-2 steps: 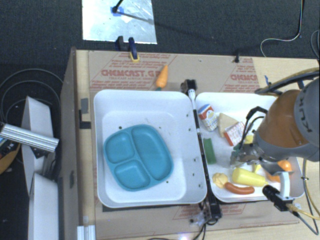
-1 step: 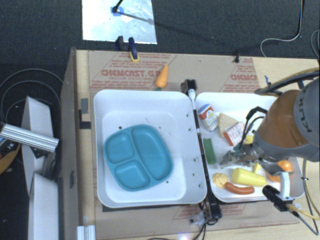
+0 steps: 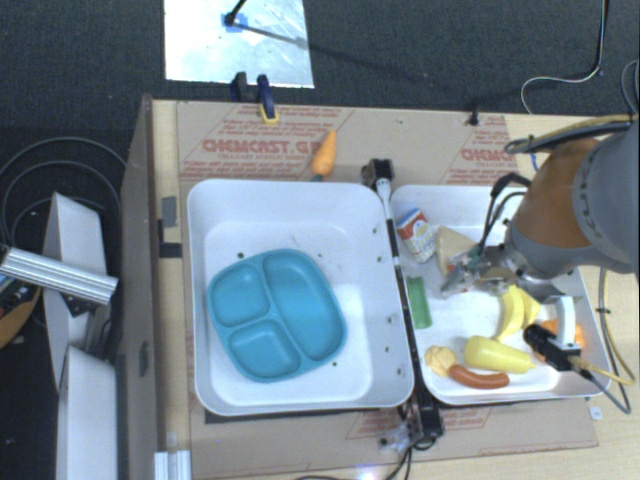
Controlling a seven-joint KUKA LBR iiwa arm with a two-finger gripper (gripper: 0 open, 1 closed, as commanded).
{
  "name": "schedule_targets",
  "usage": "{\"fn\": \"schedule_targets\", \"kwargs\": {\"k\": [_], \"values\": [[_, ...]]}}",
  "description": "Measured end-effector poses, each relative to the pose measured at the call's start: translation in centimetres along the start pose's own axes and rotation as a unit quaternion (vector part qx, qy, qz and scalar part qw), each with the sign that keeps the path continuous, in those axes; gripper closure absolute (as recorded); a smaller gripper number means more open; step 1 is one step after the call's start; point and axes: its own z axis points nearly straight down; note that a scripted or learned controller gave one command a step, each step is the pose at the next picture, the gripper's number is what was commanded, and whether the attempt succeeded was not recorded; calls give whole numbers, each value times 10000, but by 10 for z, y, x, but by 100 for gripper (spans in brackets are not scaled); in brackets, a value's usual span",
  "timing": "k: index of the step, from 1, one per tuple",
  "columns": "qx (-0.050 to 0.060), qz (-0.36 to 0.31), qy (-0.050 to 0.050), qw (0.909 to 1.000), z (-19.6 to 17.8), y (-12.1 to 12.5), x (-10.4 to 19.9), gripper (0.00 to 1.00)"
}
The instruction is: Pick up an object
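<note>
My gripper hangs low over the middle of the right bin, just below a tan wedge and left of a banana. I see nothing held in it. A small red and white carton lies at the bin's upper left. A green stick lies along the left wall. Near the front are a yellow pepper-like piece, a red sausage and a small pale lump.
The left bin holds a blue divided plate. An orange carrot lies on the bench behind the left bin. The arm's grey and orange body covers the right bin's far right side.
</note>
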Motion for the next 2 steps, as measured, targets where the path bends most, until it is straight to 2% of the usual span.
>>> {"fn": "schedule_targets", "kwargs": {"k": [1,2], "values": [[-6,-21,9,10000,-1,66,23,0],[32,12,9,10000,0,57,21,0]]}}
